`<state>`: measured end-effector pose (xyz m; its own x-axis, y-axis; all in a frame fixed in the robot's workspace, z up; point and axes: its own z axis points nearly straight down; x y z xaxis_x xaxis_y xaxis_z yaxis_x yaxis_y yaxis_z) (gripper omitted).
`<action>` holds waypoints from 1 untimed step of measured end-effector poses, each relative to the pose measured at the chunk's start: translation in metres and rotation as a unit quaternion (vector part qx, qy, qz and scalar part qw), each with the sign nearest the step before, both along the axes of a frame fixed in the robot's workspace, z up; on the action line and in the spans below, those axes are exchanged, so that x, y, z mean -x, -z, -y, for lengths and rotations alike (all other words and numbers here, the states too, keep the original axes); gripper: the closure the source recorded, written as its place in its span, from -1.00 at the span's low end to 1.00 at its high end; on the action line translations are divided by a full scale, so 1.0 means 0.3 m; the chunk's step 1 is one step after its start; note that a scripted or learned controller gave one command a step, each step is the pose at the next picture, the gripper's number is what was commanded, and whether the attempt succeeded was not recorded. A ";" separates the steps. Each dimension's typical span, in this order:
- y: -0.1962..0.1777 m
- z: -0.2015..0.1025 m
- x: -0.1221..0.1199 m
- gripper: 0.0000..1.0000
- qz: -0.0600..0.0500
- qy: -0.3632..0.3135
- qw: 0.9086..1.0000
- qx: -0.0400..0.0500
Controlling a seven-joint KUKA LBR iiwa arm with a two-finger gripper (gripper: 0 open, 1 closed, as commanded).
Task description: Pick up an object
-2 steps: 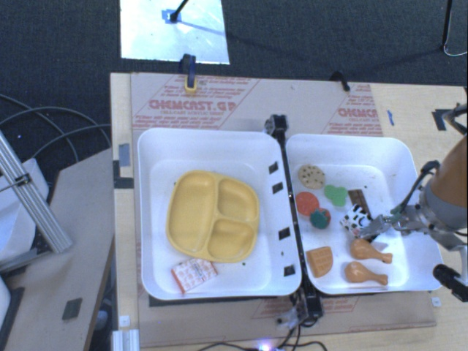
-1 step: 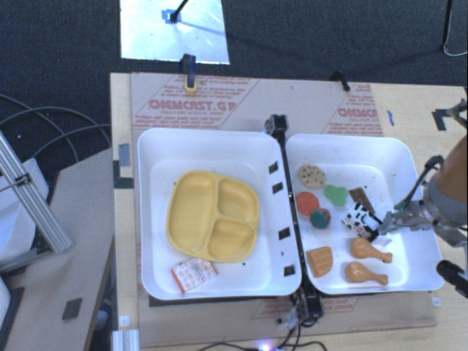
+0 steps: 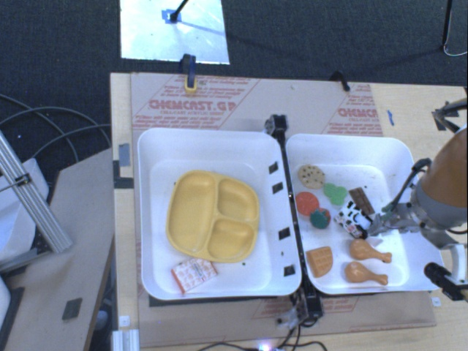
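The right bin [image 3: 395,152] holds several toy foods: a cookie [image 3: 311,175], a red round piece [image 3: 307,202], a green piece [image 3: 335,194], a teal and red ball [image 3: 320,219], a brown bar [image 3: 361,200], a black and white cow toy [image 3: 351,219], a toast slice [image 3: 319,260] and two drumsticks [image 3: 369,251] [image 3: 363,273]. My gripper [image 3: 379,224] reaches in from the right and sits low in that bin. Its tip is just right of the cow toy and above the upper drumstick. Whether it touches the cow toy is unclear.
The left bin [image 3: 157,167] holds a yellow compartment tray [image 3: 213,216] and a small red and white packet [image 3: 194,273] near its front edge. A black divider [image 3: 287,203] runs between the bins. The arm's orange band [image 3: 447,178] hangs over the right bin's right rim.
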<state>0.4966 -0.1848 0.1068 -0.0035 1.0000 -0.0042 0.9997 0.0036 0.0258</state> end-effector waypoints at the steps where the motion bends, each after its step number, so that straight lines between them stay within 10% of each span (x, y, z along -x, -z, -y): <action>1: -0.039 0.003 -0.003 1.00 0.002 0.000 1.000 0.002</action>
